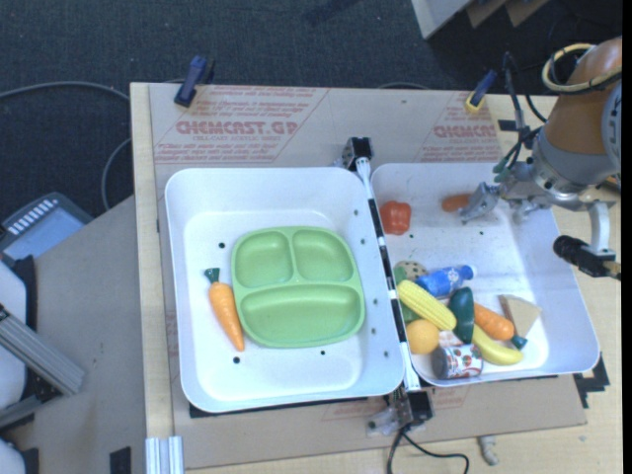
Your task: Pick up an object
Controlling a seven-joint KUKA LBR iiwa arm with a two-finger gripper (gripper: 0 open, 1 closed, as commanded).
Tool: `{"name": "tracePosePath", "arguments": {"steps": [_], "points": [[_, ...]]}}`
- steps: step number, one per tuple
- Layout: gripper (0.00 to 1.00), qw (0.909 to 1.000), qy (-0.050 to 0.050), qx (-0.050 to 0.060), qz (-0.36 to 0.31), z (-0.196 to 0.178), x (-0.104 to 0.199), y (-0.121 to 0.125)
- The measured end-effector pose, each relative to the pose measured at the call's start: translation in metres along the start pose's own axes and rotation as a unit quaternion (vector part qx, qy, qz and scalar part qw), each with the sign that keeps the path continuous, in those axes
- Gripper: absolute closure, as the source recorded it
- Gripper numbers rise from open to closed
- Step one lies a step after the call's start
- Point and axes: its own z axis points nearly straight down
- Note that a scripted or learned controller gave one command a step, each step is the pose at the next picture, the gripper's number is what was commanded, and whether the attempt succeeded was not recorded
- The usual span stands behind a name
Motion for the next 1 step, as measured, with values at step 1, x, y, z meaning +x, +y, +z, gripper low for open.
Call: {"name": "tracePosePath", "arguments": {"steps": [1], "points": [[0.0,1.0,0.001,0.0,-0.001,-0.0469,0.0278,0.039]]}}
